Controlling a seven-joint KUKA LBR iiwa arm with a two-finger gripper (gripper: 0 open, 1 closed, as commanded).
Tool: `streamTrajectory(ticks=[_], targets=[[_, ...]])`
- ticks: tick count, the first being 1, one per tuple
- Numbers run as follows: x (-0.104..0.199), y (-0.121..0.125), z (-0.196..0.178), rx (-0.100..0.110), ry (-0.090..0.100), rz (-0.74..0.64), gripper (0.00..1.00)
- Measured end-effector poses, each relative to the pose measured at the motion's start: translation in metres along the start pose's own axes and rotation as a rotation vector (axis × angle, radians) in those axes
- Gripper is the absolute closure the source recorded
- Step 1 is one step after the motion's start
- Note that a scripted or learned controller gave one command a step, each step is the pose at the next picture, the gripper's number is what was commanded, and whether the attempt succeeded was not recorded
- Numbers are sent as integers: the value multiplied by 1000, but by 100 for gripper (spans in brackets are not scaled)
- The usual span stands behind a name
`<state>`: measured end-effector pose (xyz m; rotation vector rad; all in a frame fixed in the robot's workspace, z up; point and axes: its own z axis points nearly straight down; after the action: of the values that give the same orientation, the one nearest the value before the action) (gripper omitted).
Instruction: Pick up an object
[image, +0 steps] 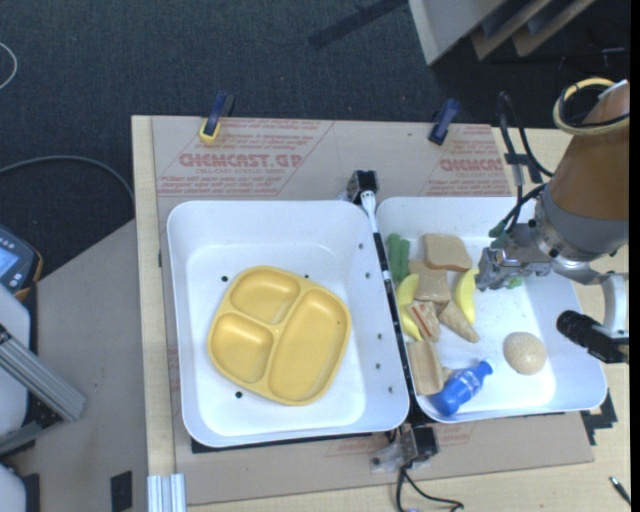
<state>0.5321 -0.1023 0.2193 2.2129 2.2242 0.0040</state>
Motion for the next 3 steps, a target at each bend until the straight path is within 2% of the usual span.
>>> streamTrajectory(ticks=[1,2,3], targets=[[34,48,6,-1,1,-1,100],[53,78,-15,-1,0,2,100],[50,80,-15,0,-1,4,100]])
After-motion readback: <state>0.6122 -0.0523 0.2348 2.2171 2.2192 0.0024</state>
